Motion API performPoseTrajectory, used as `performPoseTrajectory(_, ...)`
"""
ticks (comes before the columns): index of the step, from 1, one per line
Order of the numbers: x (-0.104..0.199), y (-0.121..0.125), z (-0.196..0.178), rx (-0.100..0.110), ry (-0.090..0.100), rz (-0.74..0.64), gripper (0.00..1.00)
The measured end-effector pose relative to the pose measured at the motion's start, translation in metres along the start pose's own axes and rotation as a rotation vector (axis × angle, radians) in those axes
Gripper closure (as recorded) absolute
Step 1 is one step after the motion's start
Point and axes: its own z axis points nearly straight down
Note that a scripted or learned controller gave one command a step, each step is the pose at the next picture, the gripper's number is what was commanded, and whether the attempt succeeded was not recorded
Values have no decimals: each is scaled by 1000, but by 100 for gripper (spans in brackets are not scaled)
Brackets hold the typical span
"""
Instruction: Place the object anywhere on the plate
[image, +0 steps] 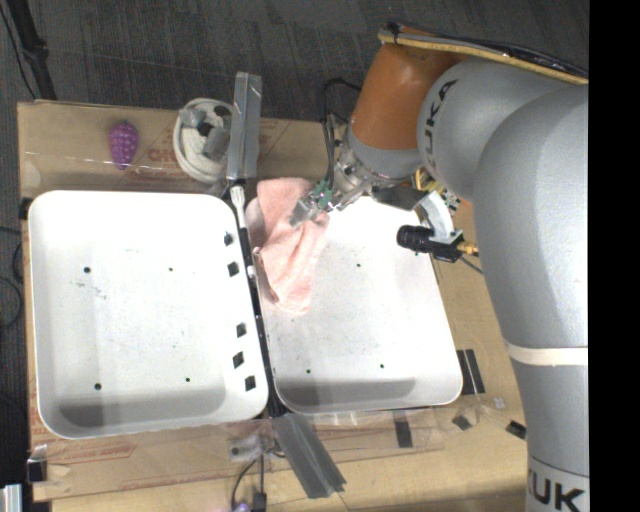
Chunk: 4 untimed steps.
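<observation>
- The grey arm (500, 200) reaches in from the right; letters "UKA" read on its wrist, "UK" near its base.
- The claw (318, 203) sits at the right bin's (400, 330) far left corner, down on a pink cloth (290, 250); whether it grips it, I cannot tell.
- The cloth drapes over that bin's left edge.
- A purple object (123, 143) lies at the table's (60, 140) far left corner.

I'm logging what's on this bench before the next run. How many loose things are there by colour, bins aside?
Pink: 1, the cloth in the right bin, with the claw at its top edge.
Purple: 1, the grape bunch behind the left bin.
White: 1, the cord coil beside it.
Total: 3
</observation>
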Motion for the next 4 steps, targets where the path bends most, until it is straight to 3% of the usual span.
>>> performPoseTrajectory(1, 0, 0, -38, 0, 1, -4, 100)
performPoseTrajectory(3, 102, 48, -47, 3, 3, -813, 100)
performPoseTrajectory(4, 142, 64, -45, 3, 4, -1043, 100)
